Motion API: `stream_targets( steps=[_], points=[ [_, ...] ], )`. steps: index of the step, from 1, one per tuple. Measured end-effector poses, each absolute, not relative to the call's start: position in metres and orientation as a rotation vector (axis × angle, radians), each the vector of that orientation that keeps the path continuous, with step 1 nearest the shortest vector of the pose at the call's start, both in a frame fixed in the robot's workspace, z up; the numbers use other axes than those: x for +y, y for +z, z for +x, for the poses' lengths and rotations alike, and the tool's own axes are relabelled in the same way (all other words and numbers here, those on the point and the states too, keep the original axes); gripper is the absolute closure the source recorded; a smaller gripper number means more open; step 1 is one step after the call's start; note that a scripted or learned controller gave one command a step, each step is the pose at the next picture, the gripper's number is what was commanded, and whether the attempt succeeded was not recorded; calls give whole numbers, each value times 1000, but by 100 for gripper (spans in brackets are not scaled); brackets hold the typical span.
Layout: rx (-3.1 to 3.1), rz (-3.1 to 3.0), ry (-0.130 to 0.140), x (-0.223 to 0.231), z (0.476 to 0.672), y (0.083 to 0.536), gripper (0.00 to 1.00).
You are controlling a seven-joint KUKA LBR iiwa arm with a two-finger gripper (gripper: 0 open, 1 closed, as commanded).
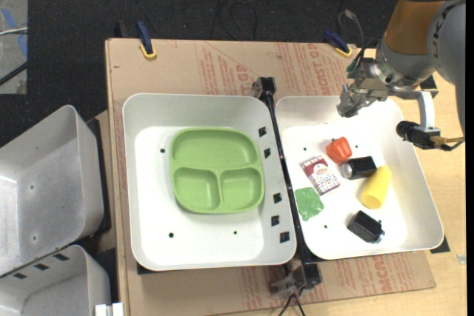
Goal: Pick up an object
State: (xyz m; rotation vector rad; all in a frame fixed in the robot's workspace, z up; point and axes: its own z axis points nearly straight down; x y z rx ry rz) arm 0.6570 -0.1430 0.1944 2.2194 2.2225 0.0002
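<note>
You see the arm reaching in from the right, its end effector hanging over the far left part of the right bin, above bare white floor. You cannot tell how it stands, wide or narrow; nothing shows in its grip.

The things to pick from lie in that right bin, nearer the camera than the end effector and apart from it. An orange-red object sits closest to it. Just beside that lies a small black-and-silver cylinder, and a yellow cup-shaped object rests touching or nearly touching the cylinder. A red-and-white card packet lies to their left, with a green flat piece just below it near the bin's left wall. A black block sits toward the near edge.

The left bin holds a light green divided plate. Both bins rest on the brown tabletop.
</note>
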Motion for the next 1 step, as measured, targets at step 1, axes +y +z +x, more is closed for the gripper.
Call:
stream_targets(
  steps=[1],
  points=[
    [2223, 2219, 0, -143, 657, 194, 0]
  ],
)
